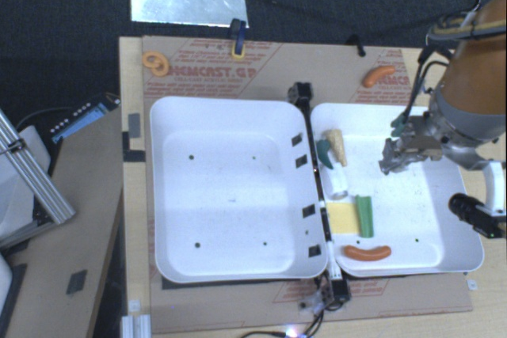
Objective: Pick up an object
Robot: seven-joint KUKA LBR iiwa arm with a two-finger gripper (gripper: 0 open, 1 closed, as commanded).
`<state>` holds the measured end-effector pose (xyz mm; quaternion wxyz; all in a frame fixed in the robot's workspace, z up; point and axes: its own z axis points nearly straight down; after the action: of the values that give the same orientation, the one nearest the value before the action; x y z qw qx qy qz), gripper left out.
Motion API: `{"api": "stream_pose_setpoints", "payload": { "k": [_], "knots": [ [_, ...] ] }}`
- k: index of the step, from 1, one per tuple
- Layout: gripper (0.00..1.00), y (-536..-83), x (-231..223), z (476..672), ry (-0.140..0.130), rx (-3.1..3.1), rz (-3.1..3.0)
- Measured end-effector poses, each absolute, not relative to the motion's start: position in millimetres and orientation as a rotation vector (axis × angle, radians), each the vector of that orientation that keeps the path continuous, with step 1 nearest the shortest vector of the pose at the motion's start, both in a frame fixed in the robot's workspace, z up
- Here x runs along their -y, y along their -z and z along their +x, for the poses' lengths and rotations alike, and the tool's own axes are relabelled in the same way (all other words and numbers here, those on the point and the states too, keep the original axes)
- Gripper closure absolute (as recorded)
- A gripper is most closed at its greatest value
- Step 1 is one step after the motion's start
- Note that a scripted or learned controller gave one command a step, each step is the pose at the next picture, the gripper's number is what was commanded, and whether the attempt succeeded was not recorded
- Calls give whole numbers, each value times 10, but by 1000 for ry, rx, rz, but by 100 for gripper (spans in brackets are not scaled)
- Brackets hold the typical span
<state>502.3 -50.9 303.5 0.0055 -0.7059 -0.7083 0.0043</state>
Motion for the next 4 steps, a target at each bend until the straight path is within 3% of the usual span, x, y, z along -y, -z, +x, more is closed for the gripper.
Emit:
{"api": "stream_pose_setpoints", "payload": {
  "k": [1,2,3,4],
  "knots": [
    [100,-4302,190,5533,20,2240,-2221],
    [100,-5430,-75,5256,20,2237,-2220],
    [100,-5218,713,4979,-1,2216,-2230],
    [100,-5361,419,4863,5,2230,-2217]
  ]
}}
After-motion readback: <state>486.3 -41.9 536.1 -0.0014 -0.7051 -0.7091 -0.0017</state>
